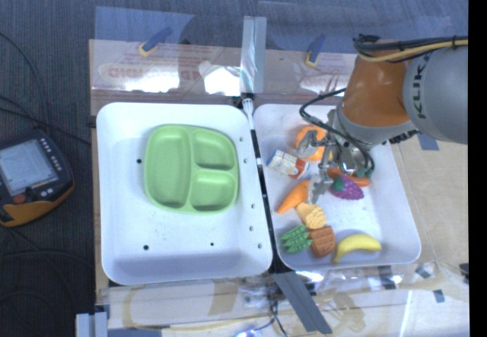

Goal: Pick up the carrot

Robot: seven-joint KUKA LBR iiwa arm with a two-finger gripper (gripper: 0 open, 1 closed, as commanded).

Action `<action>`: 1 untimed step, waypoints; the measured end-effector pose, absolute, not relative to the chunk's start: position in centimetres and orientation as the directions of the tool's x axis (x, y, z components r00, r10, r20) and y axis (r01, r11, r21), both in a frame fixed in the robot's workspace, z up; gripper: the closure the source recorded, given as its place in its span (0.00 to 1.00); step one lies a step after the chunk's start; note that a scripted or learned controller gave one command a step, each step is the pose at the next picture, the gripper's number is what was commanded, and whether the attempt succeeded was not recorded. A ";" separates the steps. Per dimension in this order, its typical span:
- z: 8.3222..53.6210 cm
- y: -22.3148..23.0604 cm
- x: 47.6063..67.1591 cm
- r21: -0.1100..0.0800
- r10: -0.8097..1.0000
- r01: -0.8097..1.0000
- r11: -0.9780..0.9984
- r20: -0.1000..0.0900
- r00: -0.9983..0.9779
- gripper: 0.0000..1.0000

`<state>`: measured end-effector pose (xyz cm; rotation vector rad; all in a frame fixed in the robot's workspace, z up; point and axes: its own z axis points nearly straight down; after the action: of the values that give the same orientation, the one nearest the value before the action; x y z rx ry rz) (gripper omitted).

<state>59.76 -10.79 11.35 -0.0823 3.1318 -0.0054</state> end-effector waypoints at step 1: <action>10.6 -10.2 58.0 -0.013 -0.031 -0.031 0.999 -0.051 -0.998 0.00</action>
<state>58.01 -10.22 10.60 -0.0480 3.0903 -0.0182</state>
